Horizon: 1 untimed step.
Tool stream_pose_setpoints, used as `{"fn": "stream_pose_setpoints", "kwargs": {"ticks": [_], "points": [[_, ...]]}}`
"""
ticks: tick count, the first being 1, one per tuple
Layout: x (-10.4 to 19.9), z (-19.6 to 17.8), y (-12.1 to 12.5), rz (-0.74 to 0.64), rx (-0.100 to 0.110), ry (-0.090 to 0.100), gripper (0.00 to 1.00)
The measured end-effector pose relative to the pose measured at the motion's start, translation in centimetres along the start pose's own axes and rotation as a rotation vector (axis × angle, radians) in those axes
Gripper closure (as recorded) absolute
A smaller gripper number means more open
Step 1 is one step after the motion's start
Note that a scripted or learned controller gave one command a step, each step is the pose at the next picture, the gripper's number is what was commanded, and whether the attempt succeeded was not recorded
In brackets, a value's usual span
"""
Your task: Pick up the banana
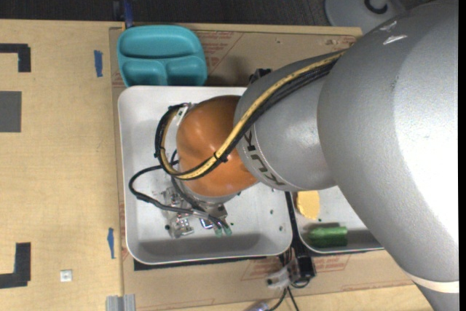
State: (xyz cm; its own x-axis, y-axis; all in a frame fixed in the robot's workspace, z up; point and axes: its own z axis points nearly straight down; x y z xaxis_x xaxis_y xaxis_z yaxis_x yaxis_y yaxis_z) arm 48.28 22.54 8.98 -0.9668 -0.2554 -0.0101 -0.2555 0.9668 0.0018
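Your end effector [191, 218] sits low in the left bin [138, 156]; you cannot tell its grip. A green cylinder [326, 234] lies in the right bin [342, 250].

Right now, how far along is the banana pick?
Done: the arm has reached into the left bin, with the gripper low near its front wall. In hand: nothing visible; no banana between the fingers. Left: the grasp and lift. A yellow object, possibly the banana, sits in the right bin beside a green object, mostly hidden by the arm, so the gripper looks to be in the wrong bin.
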Motion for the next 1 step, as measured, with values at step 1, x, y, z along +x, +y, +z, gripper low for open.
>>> {"fn": "stream_pose_setpoints", "kwargs": {"ticks": [1], "points": [[-6.92, -0.18, -1.84, 0.290, 0.001, 0.003, 1.00]]}}
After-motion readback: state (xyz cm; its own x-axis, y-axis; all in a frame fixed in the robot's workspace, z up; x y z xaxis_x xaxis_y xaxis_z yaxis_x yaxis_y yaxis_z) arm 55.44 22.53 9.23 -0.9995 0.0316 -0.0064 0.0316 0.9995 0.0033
